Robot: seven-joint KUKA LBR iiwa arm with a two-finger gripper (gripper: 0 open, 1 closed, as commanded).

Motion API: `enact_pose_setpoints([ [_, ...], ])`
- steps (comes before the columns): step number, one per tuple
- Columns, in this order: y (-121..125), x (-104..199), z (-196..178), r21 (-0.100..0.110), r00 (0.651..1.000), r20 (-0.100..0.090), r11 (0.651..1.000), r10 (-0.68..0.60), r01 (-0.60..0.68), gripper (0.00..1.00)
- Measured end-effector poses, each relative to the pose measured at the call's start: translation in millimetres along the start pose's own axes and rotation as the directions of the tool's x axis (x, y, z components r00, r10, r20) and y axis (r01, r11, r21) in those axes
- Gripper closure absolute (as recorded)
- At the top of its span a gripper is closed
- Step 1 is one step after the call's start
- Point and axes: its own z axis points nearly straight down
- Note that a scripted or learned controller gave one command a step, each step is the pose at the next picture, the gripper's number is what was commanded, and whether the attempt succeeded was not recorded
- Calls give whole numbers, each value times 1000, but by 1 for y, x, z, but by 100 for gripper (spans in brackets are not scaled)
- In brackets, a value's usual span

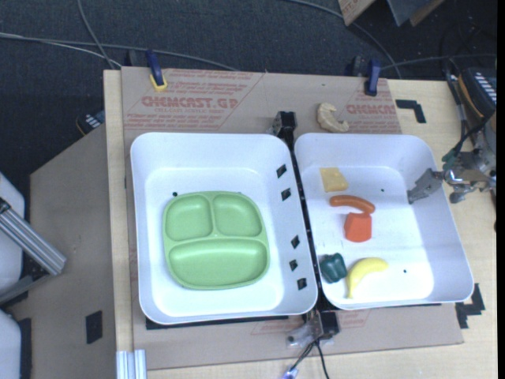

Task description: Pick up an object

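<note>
Dark grey floor (197, 22) fills the frame top, cables (95, 22) snaking across it. Wooden bench (71, 196) centre, cardboard sheet (197, 93) clamped on top by blue clamps (156, 71). Aluminium rail (28, 235) at left edge.

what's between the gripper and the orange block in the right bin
Nothing visible. The gripper sits at the right bin's right rim, and bare bin floor lies between it and the orange block. The sausage lies just behind the block.

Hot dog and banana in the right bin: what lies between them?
In the camera view, an orange-red block lies between the hot dog and the banana.
</note>
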Motion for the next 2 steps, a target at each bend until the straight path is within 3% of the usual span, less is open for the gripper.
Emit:
enact_pose_setpoints([
  [2, 9, 6, 122, 5, 1000, -3, 1000, 0, 0, 0],
])
